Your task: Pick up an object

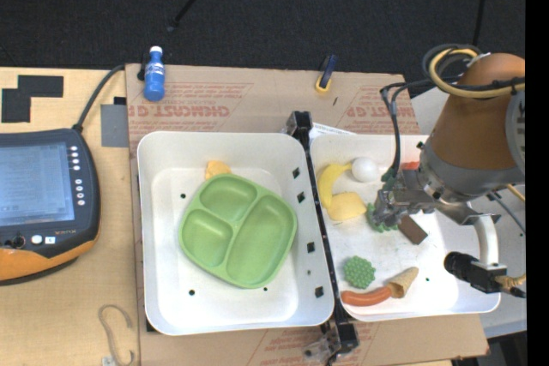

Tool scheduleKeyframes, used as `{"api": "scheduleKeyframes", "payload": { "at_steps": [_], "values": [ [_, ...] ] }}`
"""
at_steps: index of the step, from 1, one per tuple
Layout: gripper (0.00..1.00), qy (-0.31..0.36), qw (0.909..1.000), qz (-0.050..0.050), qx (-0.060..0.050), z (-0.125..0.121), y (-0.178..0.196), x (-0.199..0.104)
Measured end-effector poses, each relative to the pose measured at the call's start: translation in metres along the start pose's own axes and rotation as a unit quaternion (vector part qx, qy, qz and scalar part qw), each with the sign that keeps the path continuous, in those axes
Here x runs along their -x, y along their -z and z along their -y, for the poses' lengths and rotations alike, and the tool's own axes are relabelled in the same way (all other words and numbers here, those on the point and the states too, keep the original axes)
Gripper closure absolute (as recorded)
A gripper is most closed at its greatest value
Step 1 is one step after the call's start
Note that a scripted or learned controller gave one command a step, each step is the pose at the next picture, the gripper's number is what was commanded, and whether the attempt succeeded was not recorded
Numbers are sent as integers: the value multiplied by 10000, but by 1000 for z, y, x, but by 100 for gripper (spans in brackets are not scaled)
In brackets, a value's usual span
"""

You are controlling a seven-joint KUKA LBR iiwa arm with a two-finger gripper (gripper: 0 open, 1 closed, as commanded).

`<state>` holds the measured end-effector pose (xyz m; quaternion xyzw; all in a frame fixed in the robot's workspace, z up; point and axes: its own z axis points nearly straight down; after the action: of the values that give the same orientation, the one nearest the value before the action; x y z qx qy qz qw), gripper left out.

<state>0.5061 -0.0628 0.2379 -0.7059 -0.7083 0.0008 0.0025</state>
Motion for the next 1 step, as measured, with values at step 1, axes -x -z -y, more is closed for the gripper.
{"api": "scheduleKeyframes", "payload": {
  "at_steps": [1],
  "values": [
    [100, -1, 10000, 2, -4, 7, -10, -44]
  ]
}}
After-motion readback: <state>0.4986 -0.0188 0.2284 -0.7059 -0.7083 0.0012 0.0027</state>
